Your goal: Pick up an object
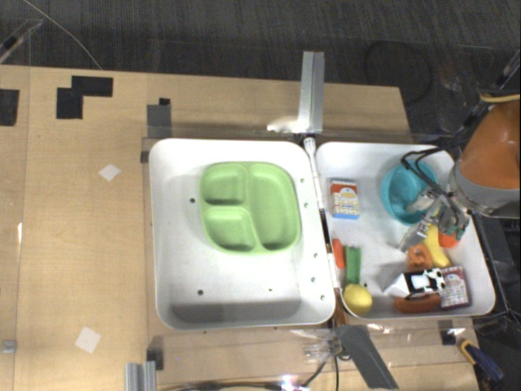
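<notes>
Left bin [175, 218]: a green divided tray [248, 206] is being held flat at its centre, well apart from the arm. Right bin [370, 157], from its left side: a small white-and-red card box [344, 199] is lying alone; below it an orange stick [337, 255] and a green block [352, 263] are lying side by side, with a yellow lemon [357, 298] just beneath. Further right, a blue bowl [400, 194] is being crowded by the gripper [435, 222], which is being lowered over a tight cluster: a banana [436, 248], an orange piece [418, 256], a black-and-white carton [430, 282] and a red sausage-like item [415, 303]. Claw state: it cannot be told. Risk judged: with candidates touching, two may be pinched or one nudged aside, and the bowl's rim may be struck.
</notes>
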Tool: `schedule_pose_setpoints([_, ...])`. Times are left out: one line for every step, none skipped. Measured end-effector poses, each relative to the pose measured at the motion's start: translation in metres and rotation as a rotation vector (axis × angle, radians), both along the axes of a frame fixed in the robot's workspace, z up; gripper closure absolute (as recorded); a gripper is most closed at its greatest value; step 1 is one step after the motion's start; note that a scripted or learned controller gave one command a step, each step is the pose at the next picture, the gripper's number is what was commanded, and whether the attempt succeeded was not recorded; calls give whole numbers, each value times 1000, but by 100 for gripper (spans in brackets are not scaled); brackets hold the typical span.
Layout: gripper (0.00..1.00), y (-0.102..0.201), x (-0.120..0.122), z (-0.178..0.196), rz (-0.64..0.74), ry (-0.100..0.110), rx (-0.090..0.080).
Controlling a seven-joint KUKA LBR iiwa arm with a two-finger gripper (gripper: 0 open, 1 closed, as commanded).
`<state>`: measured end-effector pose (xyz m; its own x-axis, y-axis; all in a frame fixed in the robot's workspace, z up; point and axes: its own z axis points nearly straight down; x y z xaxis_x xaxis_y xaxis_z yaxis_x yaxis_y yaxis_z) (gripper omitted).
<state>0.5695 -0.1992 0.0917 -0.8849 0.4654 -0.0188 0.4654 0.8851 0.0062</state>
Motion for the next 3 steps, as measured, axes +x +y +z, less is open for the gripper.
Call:
schedule_pose_setpoints([0,48,-43,0,-139,-2,3])
schedule_pose_setpoints([0,55,19,-1,205,2,-4])
schedule_pose_setpoints([0,49,58,-2,241,8,-2])
